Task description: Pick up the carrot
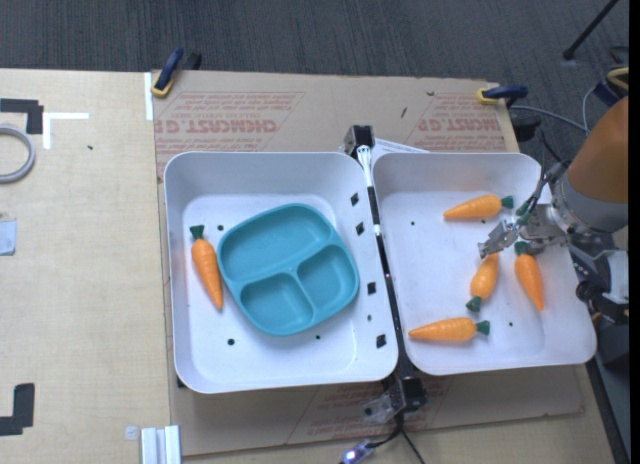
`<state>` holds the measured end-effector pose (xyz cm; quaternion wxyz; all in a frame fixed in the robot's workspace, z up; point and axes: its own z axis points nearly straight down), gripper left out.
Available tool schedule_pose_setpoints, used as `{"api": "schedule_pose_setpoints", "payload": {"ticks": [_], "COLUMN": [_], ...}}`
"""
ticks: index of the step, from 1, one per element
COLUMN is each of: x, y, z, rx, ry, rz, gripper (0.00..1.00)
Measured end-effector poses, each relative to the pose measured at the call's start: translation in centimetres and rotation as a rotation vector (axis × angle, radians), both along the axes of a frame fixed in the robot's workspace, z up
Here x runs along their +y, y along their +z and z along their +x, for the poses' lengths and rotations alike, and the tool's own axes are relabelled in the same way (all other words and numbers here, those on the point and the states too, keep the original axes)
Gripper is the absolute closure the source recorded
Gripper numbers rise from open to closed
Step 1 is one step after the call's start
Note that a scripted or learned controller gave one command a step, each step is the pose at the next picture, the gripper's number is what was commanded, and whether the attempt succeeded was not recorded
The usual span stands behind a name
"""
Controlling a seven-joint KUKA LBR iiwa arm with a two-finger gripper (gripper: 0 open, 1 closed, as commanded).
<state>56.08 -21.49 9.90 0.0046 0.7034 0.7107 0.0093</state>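
Several orange carrots with green tops lie in the right bin [560, 350]. One carrot [476, 208] is near the bin's far side and another carrot [445, 330] lies by its near edge. Two more sit mid-bin: a small carrot [484, 278] and a carrot to its right [530, 280]. My gripper [510, 241] hangs low over the right bin, just above these two middle carrots. It is open, with nothing between its fingers. A further carrot [207, 268] lies in the left bin beside the plate.
A teal divided plate [288, 267] takes up the middle of the left bin [172, 252]. The bins meet at a clamped centre wall [375, 242]. Cardboard lies under both, and cables run along the right edge.
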Motion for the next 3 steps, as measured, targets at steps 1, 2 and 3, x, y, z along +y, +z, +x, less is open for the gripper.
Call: {"api": "schedule_pose_setpoints", "payload": {"ticks": [1, 2, 3], "x": [-0.6, -0.2, 8.4], "y": [1.0, 1.0, -0.7], "z": [-0.1, 0.0, 4.8], "rx": [-0.002, -0.003, 0.02], "ry": [-0.005, -0.001, -0.01], "rz": [-0.012, -0.008, -0.007], "gripper": [1.0, 0.0, 0.0]}}
